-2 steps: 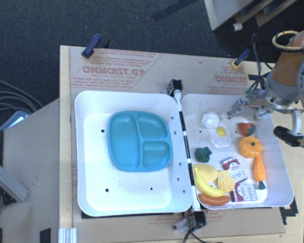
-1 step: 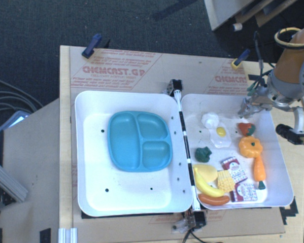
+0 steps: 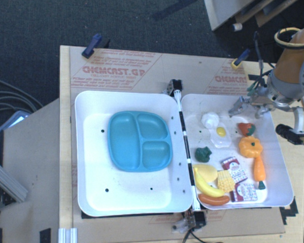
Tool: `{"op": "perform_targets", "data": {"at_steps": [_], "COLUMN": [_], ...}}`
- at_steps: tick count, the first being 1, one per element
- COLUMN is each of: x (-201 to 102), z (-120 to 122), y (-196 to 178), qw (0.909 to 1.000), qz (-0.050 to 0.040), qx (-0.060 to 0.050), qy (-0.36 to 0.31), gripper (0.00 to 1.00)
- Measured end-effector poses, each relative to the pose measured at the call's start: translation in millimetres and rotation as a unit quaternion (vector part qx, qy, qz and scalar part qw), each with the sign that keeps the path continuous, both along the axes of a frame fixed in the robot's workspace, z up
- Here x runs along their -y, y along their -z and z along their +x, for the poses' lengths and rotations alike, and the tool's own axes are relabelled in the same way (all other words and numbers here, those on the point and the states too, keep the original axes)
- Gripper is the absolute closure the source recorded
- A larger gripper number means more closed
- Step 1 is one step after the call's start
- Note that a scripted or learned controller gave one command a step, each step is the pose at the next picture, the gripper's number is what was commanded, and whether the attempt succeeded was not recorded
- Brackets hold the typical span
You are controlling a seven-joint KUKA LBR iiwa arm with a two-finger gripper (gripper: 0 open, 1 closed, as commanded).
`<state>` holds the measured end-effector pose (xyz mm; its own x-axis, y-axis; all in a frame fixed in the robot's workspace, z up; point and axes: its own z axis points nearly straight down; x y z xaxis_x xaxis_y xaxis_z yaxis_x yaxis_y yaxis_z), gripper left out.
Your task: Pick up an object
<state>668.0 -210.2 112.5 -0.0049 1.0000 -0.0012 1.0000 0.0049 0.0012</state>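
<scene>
- Camera view: the gripper (image 3: 250, 109) hangs over the upper part of the right bin (image 3: 284, 176), fingers spread, nothing between them.
- A strawberry (image 3: 246, 129) lies just below the fingers, the nearest pick.
- The egg (image 3: 216, 128) lies lower left; the pumpkin (image 3: 250, 146) and carrot (image 3: 260, 169) lie further down the frame.

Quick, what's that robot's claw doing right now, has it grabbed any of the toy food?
Gripper: above the right bin's far end, nothing visibly between its fingers; open or closed cannot be told.
</scene>
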Motion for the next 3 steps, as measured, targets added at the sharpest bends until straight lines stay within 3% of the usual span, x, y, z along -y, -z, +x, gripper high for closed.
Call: {"op": "perform_targets", "data": {"at_steps": [1, 2, 3], "x": [-24, -23, -24], "z": [-2, -1, -1], "y": [28, 17, 17], "qw": [1.0000, 1.0000, 1.0000], "qz": [0.0011, 0.0002, 0.0002], "qx": [-0.002, -0.001, -0.001], "qy": [0.002, 0.001, 0.001], "gripper": [0.00, 1.00, 0.00]}}
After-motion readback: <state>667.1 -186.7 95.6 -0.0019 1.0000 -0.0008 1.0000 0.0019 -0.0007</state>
